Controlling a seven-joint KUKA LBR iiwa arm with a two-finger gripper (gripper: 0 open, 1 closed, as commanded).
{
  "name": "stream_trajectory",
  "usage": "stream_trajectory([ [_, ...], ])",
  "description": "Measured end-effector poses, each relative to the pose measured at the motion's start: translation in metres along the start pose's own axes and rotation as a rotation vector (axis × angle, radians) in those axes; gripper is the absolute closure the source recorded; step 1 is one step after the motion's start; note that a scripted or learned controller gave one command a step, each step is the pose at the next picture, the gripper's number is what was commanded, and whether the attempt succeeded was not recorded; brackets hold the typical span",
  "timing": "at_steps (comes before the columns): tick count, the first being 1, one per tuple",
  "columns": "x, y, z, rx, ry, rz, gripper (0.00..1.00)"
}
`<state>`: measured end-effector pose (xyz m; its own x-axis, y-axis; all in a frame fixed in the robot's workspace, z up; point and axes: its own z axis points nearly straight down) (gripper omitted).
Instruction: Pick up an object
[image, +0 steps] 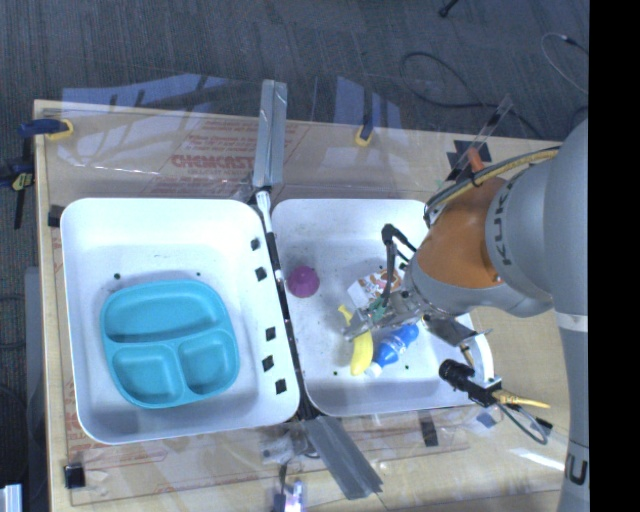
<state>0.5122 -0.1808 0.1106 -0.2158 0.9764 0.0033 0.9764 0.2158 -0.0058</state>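
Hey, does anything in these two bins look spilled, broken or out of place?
Nothing stands out. The blue sectioned plastic tray lies flat in the left bin; the purple ball, yellow banana-shaped toy and blue bottle sit loosely in the right bin.

The grey arm (560, 250) comes in from the right edge of the tabletop. Its orange band bends down, and the gripper (378, 312) is low in the right bin.

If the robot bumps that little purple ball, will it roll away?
Probably yes. The purple ball looks round and sits alone on the flat floor of the right bin, so a nudge would likely send it rolling until it meets a wall. It looks small, so it is probably light. Its roundness might also let it slip from the gripper.
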Motion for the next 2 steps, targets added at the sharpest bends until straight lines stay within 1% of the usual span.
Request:
stream_trajectory([
  [2,0.0003,0.0007,-0.0188,0.002,0.000,-0.007,1.00],
])
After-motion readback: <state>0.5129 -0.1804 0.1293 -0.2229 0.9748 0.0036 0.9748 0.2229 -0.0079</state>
